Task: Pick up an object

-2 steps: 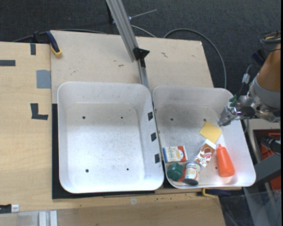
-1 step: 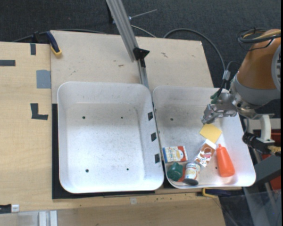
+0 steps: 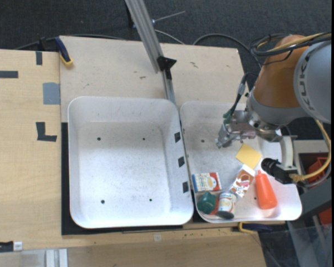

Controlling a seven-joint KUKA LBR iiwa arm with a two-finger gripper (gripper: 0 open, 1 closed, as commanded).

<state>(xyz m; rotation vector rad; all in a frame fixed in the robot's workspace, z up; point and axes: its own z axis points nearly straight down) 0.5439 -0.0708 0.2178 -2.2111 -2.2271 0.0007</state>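
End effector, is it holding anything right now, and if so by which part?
Nothing shows in the end effector. It hangs over a bare patch of the right bin, apart from the yellow block and other items.

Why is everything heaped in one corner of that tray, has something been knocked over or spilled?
Nothing looks spilled. The objects in the right bin just crowd its near end: an orange bottle, a small can and a green object, a yellow block. The left bin sits square.

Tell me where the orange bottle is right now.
The orange bottle lies in the right bin, near its front right corner, just right of a small red and white packet and below a yellow block.
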